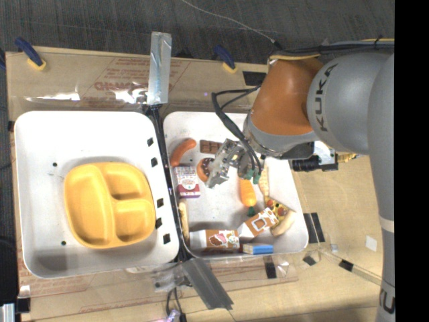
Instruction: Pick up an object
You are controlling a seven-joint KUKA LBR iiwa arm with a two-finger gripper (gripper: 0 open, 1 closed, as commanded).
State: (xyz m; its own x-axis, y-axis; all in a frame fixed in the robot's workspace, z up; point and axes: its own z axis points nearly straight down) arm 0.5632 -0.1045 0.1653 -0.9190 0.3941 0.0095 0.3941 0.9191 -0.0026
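Clutter crowds the right white bin (295,228) beneath the metal two-finger gripper (219,169); its grip state I cannot tell. Descending here, it could wedge between the red sausage (183,151) and small purple-labelled packet (188,182), closing on neither.

1 fixed camera, above bench (335,200), slanted downward, both bins (40,139) framed

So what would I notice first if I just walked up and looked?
Probably the big grey and orange arm reaching in from the right, its gripper hanging over the right bin full of toy food, like a carrot and a sausage. Then the yellow tray sitting alone in the left bin.
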